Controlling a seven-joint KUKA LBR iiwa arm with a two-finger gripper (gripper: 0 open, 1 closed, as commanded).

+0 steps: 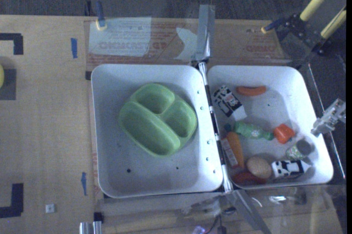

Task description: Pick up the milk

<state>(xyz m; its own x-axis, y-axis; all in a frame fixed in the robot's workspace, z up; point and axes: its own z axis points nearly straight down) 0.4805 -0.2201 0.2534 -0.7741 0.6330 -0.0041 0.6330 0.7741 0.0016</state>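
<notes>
Inside right bin, cow-print milk carton, label unreadable, hand state unclear.

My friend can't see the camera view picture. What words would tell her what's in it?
Two white bins sit side by side on a wooden bench: the left bin holds a green divided plate, and the right bin holds toy food, including a cow-patterned milk carton near its upper left corner. The robot's gripper is at the right bin's right edge.
</notes>
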